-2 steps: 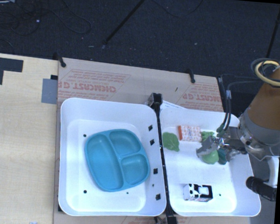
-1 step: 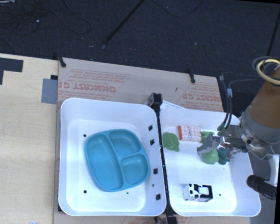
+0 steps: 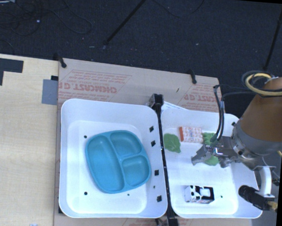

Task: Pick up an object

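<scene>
In the right bin (image 3: 221, 204), my gripper (image 3: 209, 156) hangs low at the middle right, over a green object (image 3: 209, 138) that shows above and below it. A second green piece (image 3: 172, 143) lies near the divider on the bin's left side. A red and white packet (image 3: 190, 134) rests toward the back. A black and white object (image 3: 198, 194) sits near the front. Whether the green object is between the gripper's tips is hidden.
The left bin (image 3: 75, 128) holds a blue divided plate (image 3: 117, 160). A black divider (image 3: 159, 156) runs between the bins. The grey arm (image 3: 261, 121) with its cable comes in from the right, above the right bin's edge.
</scene>
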Robot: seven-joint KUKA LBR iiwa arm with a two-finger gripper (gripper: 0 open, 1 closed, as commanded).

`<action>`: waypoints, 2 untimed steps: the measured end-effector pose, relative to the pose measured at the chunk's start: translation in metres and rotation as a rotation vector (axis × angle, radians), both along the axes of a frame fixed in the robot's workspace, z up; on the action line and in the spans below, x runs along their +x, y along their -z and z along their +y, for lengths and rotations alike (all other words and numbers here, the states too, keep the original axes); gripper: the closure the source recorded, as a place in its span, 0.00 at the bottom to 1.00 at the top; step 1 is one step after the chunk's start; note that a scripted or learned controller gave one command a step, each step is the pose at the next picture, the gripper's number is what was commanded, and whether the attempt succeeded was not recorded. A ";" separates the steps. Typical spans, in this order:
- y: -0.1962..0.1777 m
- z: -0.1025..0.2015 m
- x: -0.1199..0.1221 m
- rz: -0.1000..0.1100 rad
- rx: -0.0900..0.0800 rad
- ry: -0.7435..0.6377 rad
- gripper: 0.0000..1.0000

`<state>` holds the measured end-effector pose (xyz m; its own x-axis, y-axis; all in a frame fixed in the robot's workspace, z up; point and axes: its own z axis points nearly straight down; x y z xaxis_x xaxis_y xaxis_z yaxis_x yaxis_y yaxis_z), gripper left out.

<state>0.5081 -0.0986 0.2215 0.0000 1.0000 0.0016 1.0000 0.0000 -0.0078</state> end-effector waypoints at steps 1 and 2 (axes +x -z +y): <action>0.057 -0.007 -0.008 0.002 0.001 0.001 0.00; 0.120 -0.003 -0.013 0.002 0.001 0.000 0.00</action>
